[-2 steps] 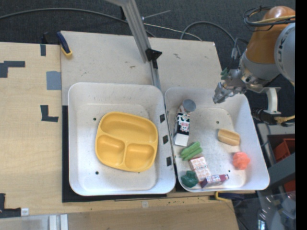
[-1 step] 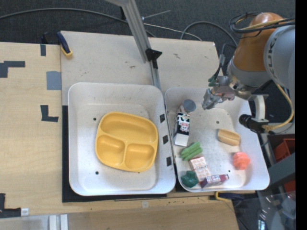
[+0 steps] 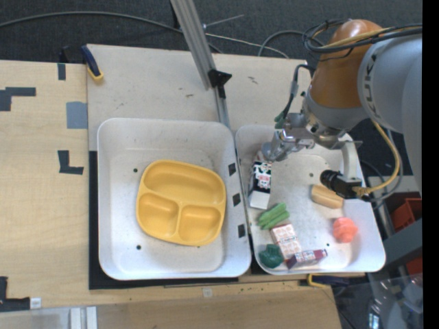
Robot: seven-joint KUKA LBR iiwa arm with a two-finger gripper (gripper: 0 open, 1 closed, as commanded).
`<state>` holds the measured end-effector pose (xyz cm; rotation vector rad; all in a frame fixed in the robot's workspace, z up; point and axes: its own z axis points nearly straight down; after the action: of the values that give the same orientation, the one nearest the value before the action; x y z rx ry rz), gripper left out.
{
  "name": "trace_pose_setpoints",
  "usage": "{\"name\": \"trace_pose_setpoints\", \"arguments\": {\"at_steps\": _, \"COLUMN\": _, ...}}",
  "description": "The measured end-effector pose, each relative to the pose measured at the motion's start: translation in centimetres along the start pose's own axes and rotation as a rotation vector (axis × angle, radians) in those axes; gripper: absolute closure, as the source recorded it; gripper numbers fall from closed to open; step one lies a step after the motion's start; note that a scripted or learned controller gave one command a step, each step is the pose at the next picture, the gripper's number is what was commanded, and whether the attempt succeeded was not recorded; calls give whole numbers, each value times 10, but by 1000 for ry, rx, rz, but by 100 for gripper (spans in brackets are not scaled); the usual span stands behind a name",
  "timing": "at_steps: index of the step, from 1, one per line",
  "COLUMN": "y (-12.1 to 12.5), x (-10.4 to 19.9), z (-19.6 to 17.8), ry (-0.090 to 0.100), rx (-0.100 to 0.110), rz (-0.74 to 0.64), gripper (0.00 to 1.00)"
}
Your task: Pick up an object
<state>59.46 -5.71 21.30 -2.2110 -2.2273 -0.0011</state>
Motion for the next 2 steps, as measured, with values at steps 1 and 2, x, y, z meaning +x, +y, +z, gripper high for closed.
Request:
{"name": "trace_pose_setpoints", "arguments": {"at_steps": 1, "y": -23, "x": 49, "z": -13, "ry": 0, "rx": 0, "rz": 0, "gripper": 100}}
{"name": "trace_pose_setpoints", "arguments": {"at_steps": 2, "y": -45, "x": 101, "z": -3, "ry": -1, "rx": 3, "rz": 1, "gripper": 100}}
